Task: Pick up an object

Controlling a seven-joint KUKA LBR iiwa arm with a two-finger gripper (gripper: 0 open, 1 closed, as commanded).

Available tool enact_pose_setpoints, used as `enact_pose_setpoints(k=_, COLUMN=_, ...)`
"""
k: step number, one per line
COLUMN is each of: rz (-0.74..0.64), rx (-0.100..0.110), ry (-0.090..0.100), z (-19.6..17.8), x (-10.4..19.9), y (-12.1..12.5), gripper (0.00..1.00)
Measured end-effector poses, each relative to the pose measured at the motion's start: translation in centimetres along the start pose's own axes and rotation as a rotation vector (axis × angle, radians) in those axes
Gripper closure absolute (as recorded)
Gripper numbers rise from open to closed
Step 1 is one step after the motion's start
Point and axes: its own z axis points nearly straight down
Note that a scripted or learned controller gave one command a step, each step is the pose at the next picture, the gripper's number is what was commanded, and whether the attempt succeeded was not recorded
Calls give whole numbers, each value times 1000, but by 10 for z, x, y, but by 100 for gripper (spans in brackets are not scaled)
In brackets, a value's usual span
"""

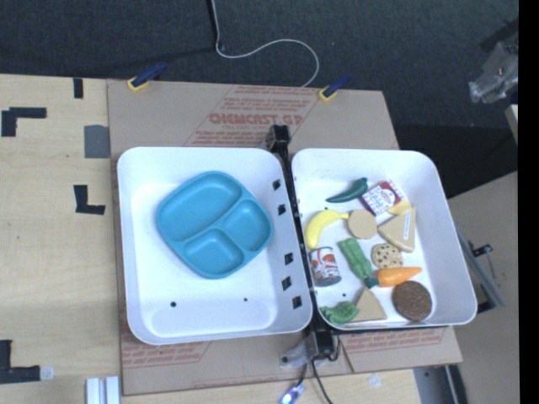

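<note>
Because the toy food (370,251) lies heaped in the right bin (450,251) for picking, well below and left of the claw (497,78) (blurred, its state cannot be told), the blue tray (215,223) sits apart farther left.

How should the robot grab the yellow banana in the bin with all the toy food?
Probably best to take the banana across its thin curved middle, coming straight down from above. It lies flat near the right bin's left wall, with the round tan cookie close at its upper end, so the fingers should close across its narrow width, where there seems to be room.
</note>
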Motion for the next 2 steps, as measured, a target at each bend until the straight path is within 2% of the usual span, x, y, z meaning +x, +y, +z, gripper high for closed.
enact_pose_setpoints(k=1, rz=0, rx=17, ry=5, z=3, x=13, y=-71, gripper=100)
enact_pose_setpoints(k=2, rz=-6, rx=21, ry=6, z=11, x=69, y=-76, gripper=100)
